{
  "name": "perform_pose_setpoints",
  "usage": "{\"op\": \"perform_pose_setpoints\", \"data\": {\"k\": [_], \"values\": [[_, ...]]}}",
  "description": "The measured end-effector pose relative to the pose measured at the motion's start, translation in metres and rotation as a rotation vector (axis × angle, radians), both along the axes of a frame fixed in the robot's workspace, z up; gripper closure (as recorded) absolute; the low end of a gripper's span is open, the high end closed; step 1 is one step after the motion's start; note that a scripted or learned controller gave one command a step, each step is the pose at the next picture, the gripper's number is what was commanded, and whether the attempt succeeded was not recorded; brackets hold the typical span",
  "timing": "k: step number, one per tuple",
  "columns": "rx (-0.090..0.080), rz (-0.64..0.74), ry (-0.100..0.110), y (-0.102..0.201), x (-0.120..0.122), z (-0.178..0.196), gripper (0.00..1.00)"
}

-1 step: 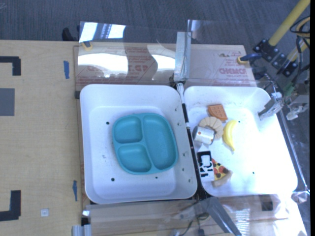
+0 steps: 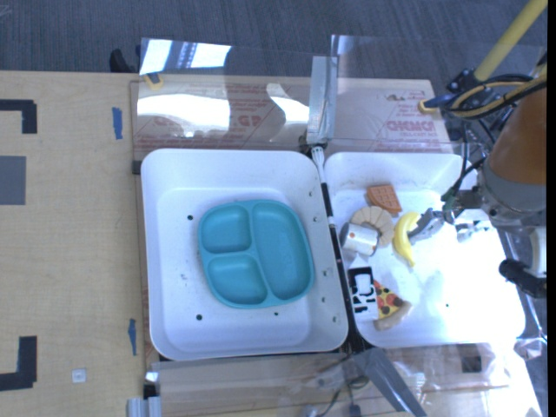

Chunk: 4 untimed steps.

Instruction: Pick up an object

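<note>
The right bin [image 2: 452, 311] holds several toy foods. A yellow banana [image 2: 404, 240] lies near its middle. A tan waffle-like cracker [image 2: 383, 197] is behind the banana, and a beige and white piece [image 2: 363, 233] rests to its left by the divider. A pizza slice [image 2: 391, 307] sits near the front, beside a black and white tag [image 2: 360, 288]. My gripper [image 2: 427, 225] reaches in from the right, its tip right at the banana's upper right side. I see nothing lifted.
The left bin [image 2: 165, 233] carries a teal divided plate [image 2: 254, 252]. A divider wall [image 2: 332, 250] separates the two bins. The arm's orange band [image 2: 528, 142] and cables [image 2: 473, 94] hang over the right bin's far right corner. Clear plastic panels stand behind the bins.
</note>
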State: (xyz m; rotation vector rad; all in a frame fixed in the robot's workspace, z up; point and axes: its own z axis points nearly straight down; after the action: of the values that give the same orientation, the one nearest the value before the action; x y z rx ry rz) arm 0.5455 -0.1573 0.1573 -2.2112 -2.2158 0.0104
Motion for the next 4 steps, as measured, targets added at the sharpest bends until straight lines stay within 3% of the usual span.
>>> {"op": "perform_pose_setpoints", "data": {"k": [1,2,3,4], "values": [[-0.005,0.001,-0.032,0.049,0.076,-0.061,0.00],[-0.005,-0.005,-0.014,0.013,0.021,-0.070,0.00],[-0.003,0.004,-0.020,0.059,0.054,-0.070,0.00],[-0.004,0.002,-0.027,0.058,0.056,-0.057,1.00]]}}
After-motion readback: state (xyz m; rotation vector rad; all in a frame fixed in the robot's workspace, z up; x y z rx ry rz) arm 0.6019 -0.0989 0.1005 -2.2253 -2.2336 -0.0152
